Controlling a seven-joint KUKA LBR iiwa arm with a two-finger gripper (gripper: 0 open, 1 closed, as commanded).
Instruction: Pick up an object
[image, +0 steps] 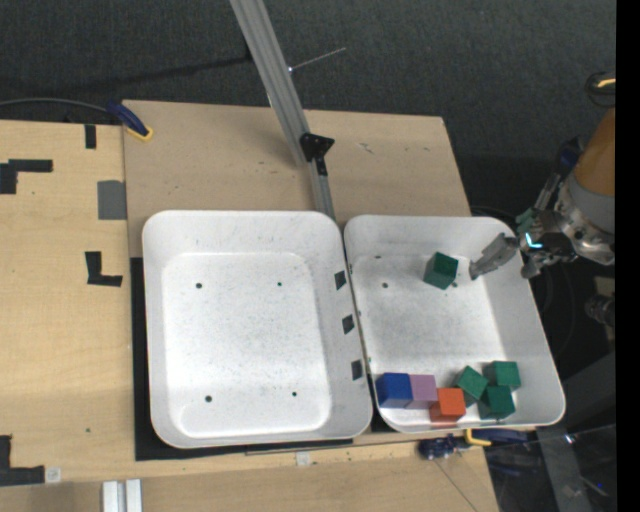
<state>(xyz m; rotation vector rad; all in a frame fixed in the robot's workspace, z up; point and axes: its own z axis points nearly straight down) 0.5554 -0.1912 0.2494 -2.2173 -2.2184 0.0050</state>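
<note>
A: So, the 2 bins: left bin (240, 330), right bin (450, 320). The arm (590, 190) reaches over the right bin's far corner.

B: And the gripper (492, 255)? It sits just beside 1 green cube (441, 270), nothing visibly between the fingers. Jaw state, I cannot tell; it looks blurred.

A: Risk?

B: It may nudge the cube away. The 6 other blocks (450, 392) cluster well apart, so nothing blocks it.
</note>
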